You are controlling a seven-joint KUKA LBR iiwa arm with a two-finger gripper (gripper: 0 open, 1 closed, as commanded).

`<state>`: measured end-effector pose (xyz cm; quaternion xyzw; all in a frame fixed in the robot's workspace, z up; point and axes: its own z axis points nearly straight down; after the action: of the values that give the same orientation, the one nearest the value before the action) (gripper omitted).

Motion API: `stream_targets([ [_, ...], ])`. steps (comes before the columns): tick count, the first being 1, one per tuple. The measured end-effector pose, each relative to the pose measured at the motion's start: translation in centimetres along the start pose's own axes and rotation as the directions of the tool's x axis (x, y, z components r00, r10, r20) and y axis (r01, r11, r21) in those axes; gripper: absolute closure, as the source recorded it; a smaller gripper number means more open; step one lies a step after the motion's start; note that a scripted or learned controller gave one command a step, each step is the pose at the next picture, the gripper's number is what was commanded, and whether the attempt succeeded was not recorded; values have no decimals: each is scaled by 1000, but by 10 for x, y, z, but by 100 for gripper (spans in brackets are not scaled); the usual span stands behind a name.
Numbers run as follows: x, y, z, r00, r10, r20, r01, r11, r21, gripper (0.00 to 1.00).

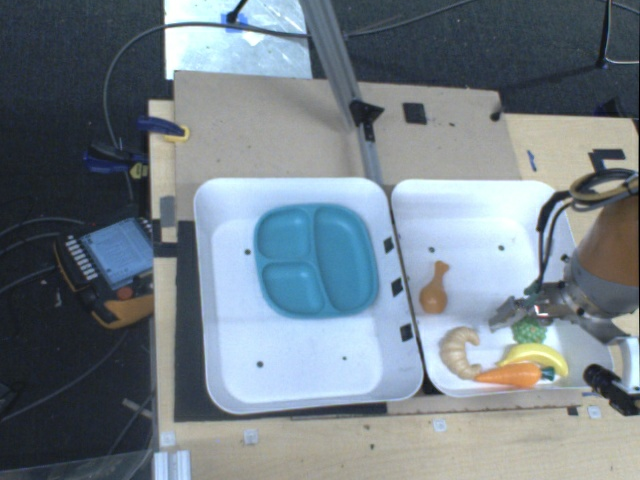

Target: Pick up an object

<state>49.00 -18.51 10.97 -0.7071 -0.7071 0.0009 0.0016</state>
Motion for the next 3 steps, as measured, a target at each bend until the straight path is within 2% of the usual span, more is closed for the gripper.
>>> stream_targets([
  [1,0,2,-14,1000,-1,3,1,1000,-7,100],
  [3,-6,-2,-104,1000,-5,4,5,1000,-10,100],
])
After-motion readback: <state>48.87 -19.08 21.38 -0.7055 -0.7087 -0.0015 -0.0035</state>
